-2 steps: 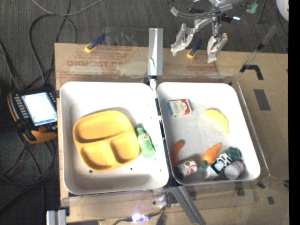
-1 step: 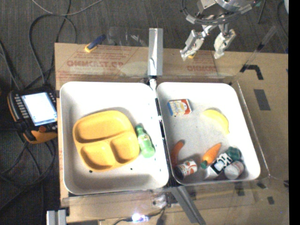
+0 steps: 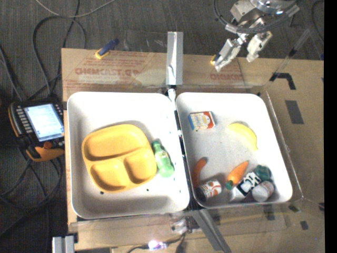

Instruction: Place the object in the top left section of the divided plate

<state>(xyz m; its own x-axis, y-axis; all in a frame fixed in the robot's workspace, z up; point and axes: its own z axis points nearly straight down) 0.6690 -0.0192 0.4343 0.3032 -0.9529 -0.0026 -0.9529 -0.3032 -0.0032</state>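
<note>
The left bin (image 3: pixel 73 157) holds a yellow divided plate (image 3: pixel 119 163), which lies in the middle with free white floor around it on the near and far sides. A green bottle (image 3: pixel 163 159) lies touching the plate's right rim, close to the wall between the two bins. The right bin (image 3: pixel 274 141) has open floor in its middle. A small milk carton (image 3: pixel 202 120) lies at its far side and a yellow banana (image 3: pixel 245 133) near it. Along the near wall two orange carrots (image 3: pixel 199 168) (image 3: pixel 238 172), a red-and-white can (image 3: pixel 211 188) and a dark bottle (image 3: pixel 256 183) crowd together. The hand (image 3: pixel 239 49) hangs above the tabletop beyond the right bin's far edge, its two fingers (image 3: pixel 224 52) apart with nothing between them, well apart from every object and from the plate.
</note>
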